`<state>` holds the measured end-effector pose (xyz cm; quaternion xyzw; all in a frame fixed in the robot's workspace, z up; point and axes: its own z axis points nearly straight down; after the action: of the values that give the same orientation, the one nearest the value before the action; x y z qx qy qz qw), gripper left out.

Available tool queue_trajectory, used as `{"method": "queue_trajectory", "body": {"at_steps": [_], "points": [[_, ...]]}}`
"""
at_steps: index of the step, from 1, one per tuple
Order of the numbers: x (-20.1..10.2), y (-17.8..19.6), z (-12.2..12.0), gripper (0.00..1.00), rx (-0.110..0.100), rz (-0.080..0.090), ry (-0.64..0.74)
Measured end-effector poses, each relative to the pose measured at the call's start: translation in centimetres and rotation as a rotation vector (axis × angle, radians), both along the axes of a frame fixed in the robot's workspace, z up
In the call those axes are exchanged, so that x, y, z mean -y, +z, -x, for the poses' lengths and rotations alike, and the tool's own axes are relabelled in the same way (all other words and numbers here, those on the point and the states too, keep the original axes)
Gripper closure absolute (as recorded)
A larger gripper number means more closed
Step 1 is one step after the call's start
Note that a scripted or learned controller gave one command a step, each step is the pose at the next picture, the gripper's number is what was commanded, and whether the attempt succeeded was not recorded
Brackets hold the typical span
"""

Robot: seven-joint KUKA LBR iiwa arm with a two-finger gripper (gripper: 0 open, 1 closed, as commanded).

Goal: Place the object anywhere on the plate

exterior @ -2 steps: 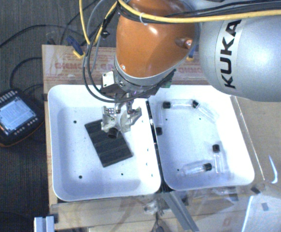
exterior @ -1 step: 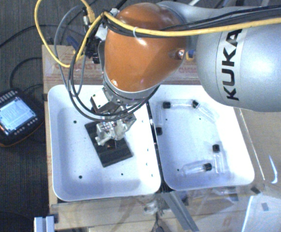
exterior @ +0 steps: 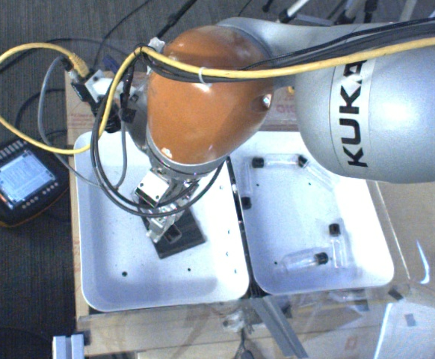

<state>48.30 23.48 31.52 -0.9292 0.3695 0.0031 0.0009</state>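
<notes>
KUKA arm (exterior: 277, 88) leaning over left bin (exterior: 113, 275), gripper (exterior: 161, 226) touching down on dark square plate (exterior: 184, 238); finger state impossible to tell. Clear tubes (exterior: 307, 260) lying in right bin (exterior: 367, 223).

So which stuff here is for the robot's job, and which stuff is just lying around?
For the job:
- gripper, low over the left bin
- dark flat plate under it, in the left bin

Just lying about:
- clear tubes with dark caps in the right bin
- handheld screen on the floor
- yellow cable
</notes>
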Motion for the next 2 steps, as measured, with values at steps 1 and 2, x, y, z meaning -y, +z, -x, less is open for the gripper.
{"method": "queue_trajectory", "body": {"at_steps": [1, 2], "points": [[0.0, 0.4, -5.3, 1.0, 0.0, -0.001, 0.098], [0.0, -0.4, -6.5, 1.0, 0.0, -0.003, 0.424]]}}
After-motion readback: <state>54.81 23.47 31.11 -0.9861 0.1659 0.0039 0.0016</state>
